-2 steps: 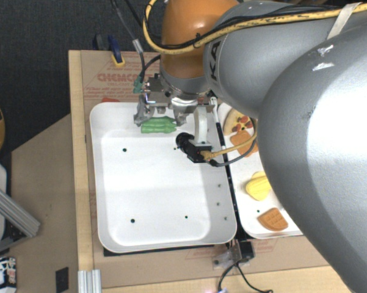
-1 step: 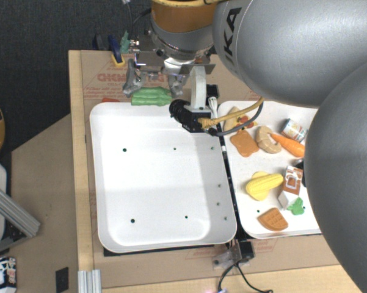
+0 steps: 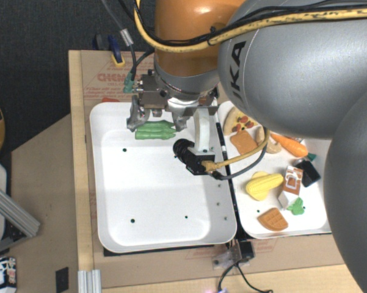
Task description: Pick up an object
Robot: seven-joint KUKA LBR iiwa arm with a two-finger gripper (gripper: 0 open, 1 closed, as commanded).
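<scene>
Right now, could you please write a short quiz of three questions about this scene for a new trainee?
1. True or false: the green object lies in the left bin.
2. Which bin holds the yellow object: A left, B right?
3. Fill in: the gripper hangs over the ____ object.

Key: 1 true. 2 B, the right bin. 3 green; the fingers stand at either end of it, but a grasp cannot be confirmed.

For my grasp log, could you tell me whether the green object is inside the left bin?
Inside: the green object lies flat on the left bin floor near its far rim, between the gripper fingers.
</scene>
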